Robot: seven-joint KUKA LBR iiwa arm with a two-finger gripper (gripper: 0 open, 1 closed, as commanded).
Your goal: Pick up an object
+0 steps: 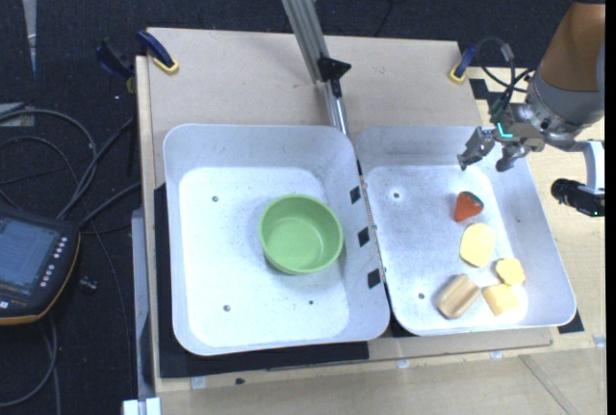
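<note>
Over the far corner of the right bin [539, 211], the arm's hand [489, 156] hangs with its two fingers spread and nothing between them — open, pointing down toward the white floor. It sits just short of the cluster it would want, above and slightly behind the nearest piece.

That nearest piece is a small red object [469, 206], lying on the bin floor a little nearer the camera than the hand. Below it comes a pale yellow rounded piece [477, 245], then a small yellow block [510, 271], another yellow chunk [499, 298] and a tan, loaf-like piece [457, 297] near the front edge. They lie close together along the right side, some nearly touching, which I'd guess makes a clean grip harder on the lower ones; the red one stands a bit apart, so it looks the easiest target.

The left bin [192, 211] holds a green bowl [301, 233], upright and well away from the hand — probably out of the question for this reach. Both bins rest side by side on the desk [241, 76], hinged or clipped where they meet.

My reading: the grasp has not begun yet. The hand would need to shift toward the camera and descend before closing.
</note>
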